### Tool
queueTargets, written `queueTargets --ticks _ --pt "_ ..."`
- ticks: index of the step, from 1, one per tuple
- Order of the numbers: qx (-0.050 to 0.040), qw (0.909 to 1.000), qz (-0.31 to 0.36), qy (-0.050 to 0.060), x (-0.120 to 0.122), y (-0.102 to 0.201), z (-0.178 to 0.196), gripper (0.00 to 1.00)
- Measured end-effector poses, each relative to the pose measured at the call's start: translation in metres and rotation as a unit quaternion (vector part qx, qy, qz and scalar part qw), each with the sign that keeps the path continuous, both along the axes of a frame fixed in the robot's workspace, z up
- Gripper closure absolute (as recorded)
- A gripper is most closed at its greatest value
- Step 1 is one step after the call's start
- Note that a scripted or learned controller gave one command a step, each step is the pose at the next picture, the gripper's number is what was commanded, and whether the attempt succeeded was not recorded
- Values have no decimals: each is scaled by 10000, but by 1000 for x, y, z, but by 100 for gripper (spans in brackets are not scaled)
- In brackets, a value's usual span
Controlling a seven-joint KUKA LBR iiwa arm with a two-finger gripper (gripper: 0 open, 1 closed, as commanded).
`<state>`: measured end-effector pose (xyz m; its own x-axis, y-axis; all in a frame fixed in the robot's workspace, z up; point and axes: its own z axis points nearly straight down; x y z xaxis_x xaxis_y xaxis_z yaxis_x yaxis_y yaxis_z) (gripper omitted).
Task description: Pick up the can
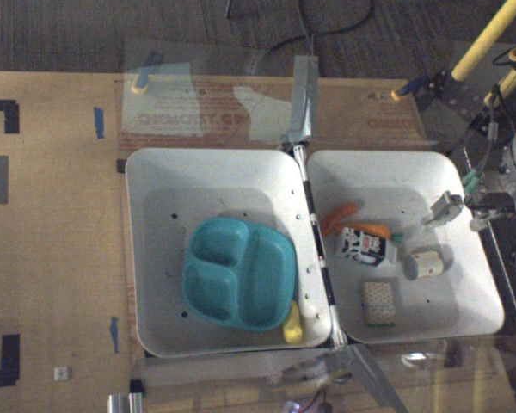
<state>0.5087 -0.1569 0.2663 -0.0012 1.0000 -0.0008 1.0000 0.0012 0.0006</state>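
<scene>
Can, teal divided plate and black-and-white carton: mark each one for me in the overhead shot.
can [426,262]: camera view, on its pale side, lying in the right bin.
teal divided plate [239,274]: camera view, on the ridge between compartments, left bin.
black-and-white carton [363,246]: camera view, on its printed top face.

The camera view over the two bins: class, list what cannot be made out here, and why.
- Gripper: small and blurred at the right bin's edge; finger state unreadable.
- Can: too small to read any label.
- Yellow object: partly tucked under the teal tray.
- Carton: print too blurred to read.
</scene>
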Motion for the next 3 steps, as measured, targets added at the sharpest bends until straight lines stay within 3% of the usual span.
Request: queueTargets --ticks 1,2,3 --pt "5 9999 147 4 25 -48 -130 0" --pt "29 9997 240 -18 21 -58 -171 0" --pt "13 9998 195 -21 20 -63 -162 100"
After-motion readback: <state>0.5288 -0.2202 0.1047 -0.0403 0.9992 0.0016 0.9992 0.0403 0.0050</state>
